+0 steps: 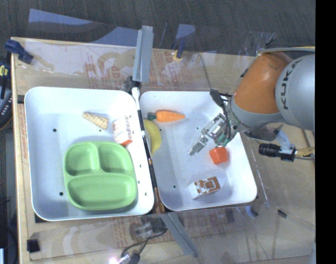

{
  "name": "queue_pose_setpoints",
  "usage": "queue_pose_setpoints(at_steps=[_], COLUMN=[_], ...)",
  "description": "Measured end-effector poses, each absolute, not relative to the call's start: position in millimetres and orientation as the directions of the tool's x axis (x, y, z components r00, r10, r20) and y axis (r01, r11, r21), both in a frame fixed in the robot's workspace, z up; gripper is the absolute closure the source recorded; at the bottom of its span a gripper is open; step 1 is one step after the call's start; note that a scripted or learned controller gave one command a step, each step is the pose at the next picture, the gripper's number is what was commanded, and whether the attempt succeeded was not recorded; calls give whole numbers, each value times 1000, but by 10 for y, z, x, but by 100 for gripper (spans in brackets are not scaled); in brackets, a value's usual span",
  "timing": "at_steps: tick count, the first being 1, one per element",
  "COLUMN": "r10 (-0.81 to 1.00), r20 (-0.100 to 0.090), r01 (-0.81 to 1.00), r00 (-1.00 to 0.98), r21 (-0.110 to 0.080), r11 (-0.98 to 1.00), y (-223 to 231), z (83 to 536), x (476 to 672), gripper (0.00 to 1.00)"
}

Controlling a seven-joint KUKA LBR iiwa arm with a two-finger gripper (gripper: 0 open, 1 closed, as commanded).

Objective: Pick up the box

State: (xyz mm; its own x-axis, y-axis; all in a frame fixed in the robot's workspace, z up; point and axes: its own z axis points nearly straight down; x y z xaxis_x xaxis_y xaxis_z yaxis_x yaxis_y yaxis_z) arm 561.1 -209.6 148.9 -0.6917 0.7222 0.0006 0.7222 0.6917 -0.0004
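Note:
A small white box (205,187) with brown print lies near the front of the right bin (242,188). My gripper (201,141) hangs over the middle of that bin, behind the box and well apart from it. Its fingers point toward the left and stand open with nothing between them. An orange-red block (219,155) sits just right of the fingertips, between the gripper and the box.
A carrot (169,116) and a banana (153,136) lie at the right bin's back left. The left bin (38,147) holds a green divided plate (100,175), a waffle cone (95,120) and a small white-and-red carton (122,131) against the divider.

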Motion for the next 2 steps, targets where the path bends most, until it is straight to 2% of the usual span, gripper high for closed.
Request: queue_pose_setpoints(at_steps=[1,2], r10=[999,972], r20=[4,0], r01=[999,972], r00=[-37,-234], r21=[-6,0], r11=[37,234], y=[-1675,-1603], z=[952,1305], x=[5732,6107], gripper=[0,0])
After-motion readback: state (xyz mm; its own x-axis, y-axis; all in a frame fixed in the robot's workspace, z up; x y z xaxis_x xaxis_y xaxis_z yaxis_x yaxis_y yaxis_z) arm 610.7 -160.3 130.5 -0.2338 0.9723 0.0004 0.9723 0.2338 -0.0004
